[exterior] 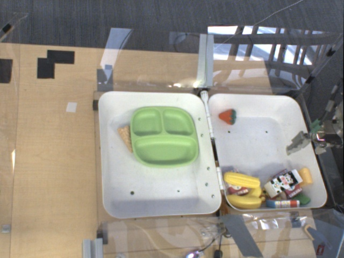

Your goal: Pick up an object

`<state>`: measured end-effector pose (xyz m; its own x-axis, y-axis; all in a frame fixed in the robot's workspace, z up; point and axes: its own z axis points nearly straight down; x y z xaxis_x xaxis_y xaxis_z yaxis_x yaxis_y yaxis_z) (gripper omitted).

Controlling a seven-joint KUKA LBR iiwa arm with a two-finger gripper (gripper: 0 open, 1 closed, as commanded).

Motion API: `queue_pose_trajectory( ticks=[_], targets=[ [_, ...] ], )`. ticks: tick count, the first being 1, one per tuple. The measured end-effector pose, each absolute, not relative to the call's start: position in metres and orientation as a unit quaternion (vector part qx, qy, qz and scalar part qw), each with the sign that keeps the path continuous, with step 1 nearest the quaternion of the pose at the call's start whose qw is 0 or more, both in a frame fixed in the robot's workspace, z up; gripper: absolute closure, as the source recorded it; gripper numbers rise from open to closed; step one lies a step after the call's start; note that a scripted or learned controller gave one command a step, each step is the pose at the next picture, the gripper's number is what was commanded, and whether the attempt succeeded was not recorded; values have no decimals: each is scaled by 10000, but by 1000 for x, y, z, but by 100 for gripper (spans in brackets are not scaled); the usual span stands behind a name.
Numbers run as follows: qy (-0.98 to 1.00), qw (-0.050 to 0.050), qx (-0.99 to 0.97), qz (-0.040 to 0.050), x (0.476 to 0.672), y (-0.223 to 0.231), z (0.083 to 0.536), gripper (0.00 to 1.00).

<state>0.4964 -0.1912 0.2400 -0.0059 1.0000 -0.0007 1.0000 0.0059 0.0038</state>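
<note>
The right bin (pixel 269 112) holds a red strawberry (pixel 228 116) near its far left corner. Along its near edge lie yellow banana-like pieces (pixel 243 188), a small red, white and black carton (pixel 285 183), a marker (pixel 284 203) and a small yellow piece (pixel 305 174). My gripper (pixel 299 142) hangs over the right rim of this bin, above and to the right of the carton, with nothing seen in it. The strawberry lies well to its left.
The left bin (pixel 156 198) carries a green divided plate (pixel 163 136) with a tan waffle-like piece (pixel 126 138) against its left side. A metal divider (pixel 210 144) separates the two bins. The arm (pixel 329 136) enters at the right edge.
</note>
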Motion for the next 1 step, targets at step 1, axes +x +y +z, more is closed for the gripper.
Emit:
queue_pose_trajectory(
  ticks=[1],
  targets=[
    [7934, 26, 6087, 15, 603, -204, 100, 0]
  ],
)
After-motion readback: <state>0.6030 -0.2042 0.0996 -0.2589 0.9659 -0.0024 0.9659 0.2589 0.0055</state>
